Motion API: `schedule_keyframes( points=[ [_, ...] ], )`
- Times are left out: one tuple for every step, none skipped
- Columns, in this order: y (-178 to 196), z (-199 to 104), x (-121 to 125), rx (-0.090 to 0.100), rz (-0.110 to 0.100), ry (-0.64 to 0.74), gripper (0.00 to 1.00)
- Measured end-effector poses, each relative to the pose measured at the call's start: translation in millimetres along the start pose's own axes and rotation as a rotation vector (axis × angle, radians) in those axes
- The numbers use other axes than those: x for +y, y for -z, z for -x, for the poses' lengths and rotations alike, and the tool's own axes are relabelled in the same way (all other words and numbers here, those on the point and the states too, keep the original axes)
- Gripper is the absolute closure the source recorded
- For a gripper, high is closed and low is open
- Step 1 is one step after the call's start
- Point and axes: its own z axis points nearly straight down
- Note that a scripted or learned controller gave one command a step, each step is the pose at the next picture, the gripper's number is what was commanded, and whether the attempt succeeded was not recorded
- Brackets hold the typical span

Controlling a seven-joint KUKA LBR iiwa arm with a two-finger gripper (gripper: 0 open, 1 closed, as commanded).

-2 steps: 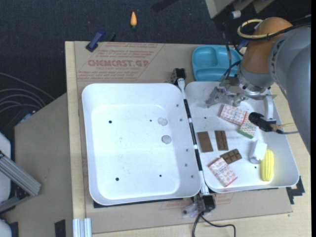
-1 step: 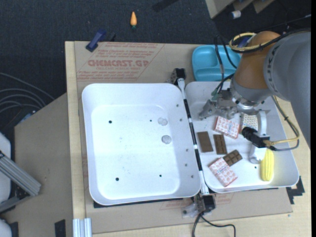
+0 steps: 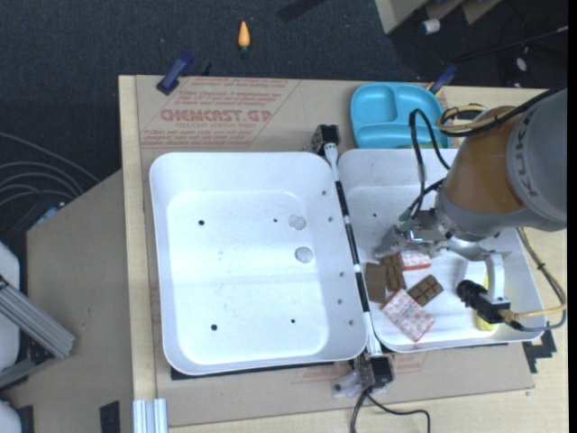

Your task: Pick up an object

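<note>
**Ana:** Nearest the lens is the arm [image 3: 505,165], grey with its orange band. It comes in from the right and bends down over the right bin [image 3: 379,174].

**Ben:** And the pincer [image 3: 403,239]?

**Ana:** It hangs low over the middle of that bin, pointing toward the divide between the two bins. Whether it is released, clenched or grasping something I cannot tell, because the wrist hides too much of it.

**Ben:** Where are the things it could pick?

**Ana:** They all sit in one cluster in the right bin, toward its lower left corner as the picture shows it. A white packet with red print [image 3: 416,260] lies just beside the pincer, on the side toward the picture's bottom. I cannot tell whether the two touch. Left of the packet is a dark brown slab [image 3: 383,280], close to the bin's left wall. A second brown slab [image 3: 425,289] lies tilted to its right. A red-and-white checked packet [image 3: 407,315] sits below both slabs, near the bin's front rim and touching or nearly touching them.

**Ben:** What about the left bin [image 3: 243,287]?

**Ana:** It has two small grey round spots [image 3: 297,223], one below the other, right of its centre. They are too small to identify.

**Ben:** Anything else?

**Ana:** A light blue tray [image 3: 392,115] sits on the table [image 3: 225,115] behind the right bin and touches its far rim. The table's brown top carries red lettering. A blue clip [image 3: 174,75] sits at the table's far left corner. A small orange thing [image 3: 243,34] lies on the dark floor beyond.
</note>
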Motion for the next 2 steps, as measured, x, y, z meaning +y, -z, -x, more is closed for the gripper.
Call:
schedule_keyframes(
  points=[
    [11.2,-0.3,1.4,0.000,0.005,0.000,1.00],
    [157.9,-57.8,-58.2,0.000,0.004,0.002,1.00]
  ],
)
